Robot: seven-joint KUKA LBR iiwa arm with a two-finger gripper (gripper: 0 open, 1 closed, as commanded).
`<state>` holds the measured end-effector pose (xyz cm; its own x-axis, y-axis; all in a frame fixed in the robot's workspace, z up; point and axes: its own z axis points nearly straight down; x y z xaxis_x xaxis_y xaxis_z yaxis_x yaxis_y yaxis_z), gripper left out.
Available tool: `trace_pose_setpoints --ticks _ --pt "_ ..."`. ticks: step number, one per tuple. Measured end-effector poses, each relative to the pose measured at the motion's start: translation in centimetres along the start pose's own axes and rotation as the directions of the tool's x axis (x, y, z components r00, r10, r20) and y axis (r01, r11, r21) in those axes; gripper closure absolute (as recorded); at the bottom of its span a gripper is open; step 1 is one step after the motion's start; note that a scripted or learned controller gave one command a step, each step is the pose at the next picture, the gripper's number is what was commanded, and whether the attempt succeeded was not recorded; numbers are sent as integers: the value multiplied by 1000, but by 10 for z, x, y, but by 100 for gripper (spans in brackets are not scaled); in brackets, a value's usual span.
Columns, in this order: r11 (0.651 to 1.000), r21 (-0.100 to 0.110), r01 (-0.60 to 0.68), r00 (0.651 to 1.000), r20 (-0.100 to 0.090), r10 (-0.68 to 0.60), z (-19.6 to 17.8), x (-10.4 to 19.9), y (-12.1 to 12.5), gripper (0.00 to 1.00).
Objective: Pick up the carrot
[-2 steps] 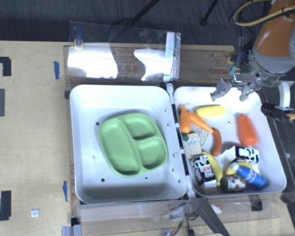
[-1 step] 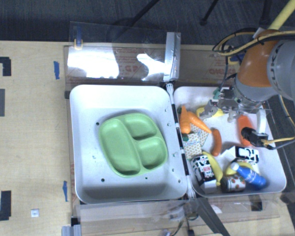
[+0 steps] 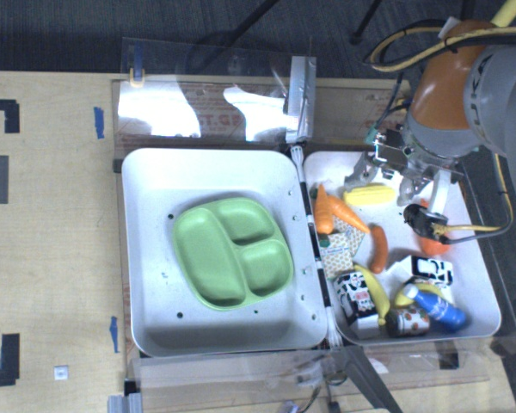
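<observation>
1. Overhead, two white bins sit side by side on the desk (image 3: 52,231): the left bin (image 3: 146,188) and the right bin (image 3: 482,291).
2. The left bin holds one green tray (image 3: 232,252) with three compartments.
3. The right bin holds a crowd of small things, some overlapping.
4. One carrot (image 3: 334,211) lies at the right bin's upper left, next to the wall shared with the left bin, its thick end toward that wall.
5. One corn cob (image 3: 370,196) lies just right of the carrot, beneath the arm's wrist.
6. One sausage (image 3: 379,245) lies below the corn, tilted, near the carrot's thin end.
7. One banana (image 3: 376,288) curves along the lower middle, beside a black-and-white carton (image 3: 354,298).
8. One blue bottle (image 3: 439,310) and one can (image 3: 410,321) rest at the lower edge; a second black-and-white item (image 3: 432,269) sits above them.
9. Writing on the carton and can is too small to read.
10. The tool (image 3: 396,179) hangs over the corn, right of the carrot; how far it is open cannot be told, and nothing is seen in its grip.
</observation>
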<state>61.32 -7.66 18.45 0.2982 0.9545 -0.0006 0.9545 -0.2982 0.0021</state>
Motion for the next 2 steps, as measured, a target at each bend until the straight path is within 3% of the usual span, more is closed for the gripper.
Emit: trace_pose_setpoints --ticks 1,2 --pt "999 -12 33 999 1 -33 83 -19 13 0" --pt "1000 6 -8 1000 -9 8 82 -84 -32 0"
